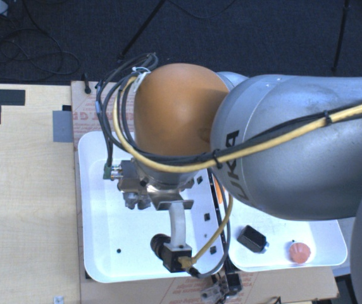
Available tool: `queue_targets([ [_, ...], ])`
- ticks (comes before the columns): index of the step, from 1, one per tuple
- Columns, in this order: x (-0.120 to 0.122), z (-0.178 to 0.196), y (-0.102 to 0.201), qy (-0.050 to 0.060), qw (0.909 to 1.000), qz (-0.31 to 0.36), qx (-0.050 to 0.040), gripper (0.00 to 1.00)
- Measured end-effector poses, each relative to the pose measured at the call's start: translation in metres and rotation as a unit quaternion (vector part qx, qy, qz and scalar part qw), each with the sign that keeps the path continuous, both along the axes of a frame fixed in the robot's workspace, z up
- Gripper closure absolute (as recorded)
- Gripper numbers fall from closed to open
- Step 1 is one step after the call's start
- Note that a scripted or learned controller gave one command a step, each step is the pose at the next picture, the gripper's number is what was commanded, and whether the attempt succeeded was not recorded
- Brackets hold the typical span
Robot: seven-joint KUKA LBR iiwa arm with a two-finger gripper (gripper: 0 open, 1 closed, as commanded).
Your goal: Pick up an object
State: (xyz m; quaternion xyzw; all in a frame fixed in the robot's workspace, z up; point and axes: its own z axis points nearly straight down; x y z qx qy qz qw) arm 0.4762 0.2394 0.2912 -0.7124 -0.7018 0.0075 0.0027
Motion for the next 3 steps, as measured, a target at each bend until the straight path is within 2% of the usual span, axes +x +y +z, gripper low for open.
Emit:
queue_targets([
  [1,0.001,0.009,-0.002,0.002,1.0,-0.003,-0.0012,1.0],
  [2,0.001,0.009,-0.001,0.002,1.0,-0.004,-0.0011,0.0],
  [3,0.037,0.195,0.004,-0.014,0.9998,0.009,0.0062,0.0],
])
